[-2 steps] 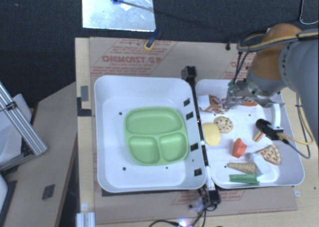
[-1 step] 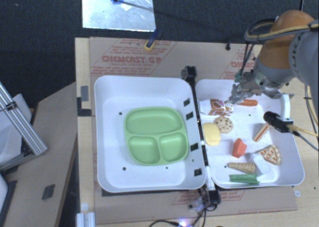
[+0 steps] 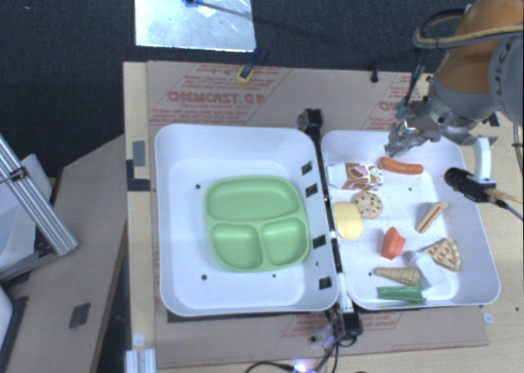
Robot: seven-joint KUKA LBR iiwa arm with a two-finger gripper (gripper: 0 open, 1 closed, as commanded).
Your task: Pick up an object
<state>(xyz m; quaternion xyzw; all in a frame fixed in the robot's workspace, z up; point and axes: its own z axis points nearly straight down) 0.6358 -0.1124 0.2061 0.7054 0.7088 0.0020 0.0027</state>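
Observation:
My gripper (image 3: 396,147) hangs over the far edge of the right bin (image 3: 475,281), just above and left of a red sausage (image 3: 401,167). Nothing shows between its tips. Toy food lies scattered in that bin: a steak piece (image 3: 362,174), a chocolate-chip cookie (image 3: 368,204), a yellow round piece (image 3: 347,221), a red-orange piece (image 3: 393,242), a hot dog (image 3: 429,217), a pizza slice (image 3: 444,253), an ice-cream cone (image 3: 398,275) and a green bean pod (image 3: 401,293).
The left bin (image 3: 176,159) holds a green divided plate (image 3: 255,222). A black clip divider (image 3: 321,199) runs between the bins. A black cylinder (image 3: 468,185) juts over the right bin's right rim. A foil sheet (image 3: 193,3) lies beyond the bench.

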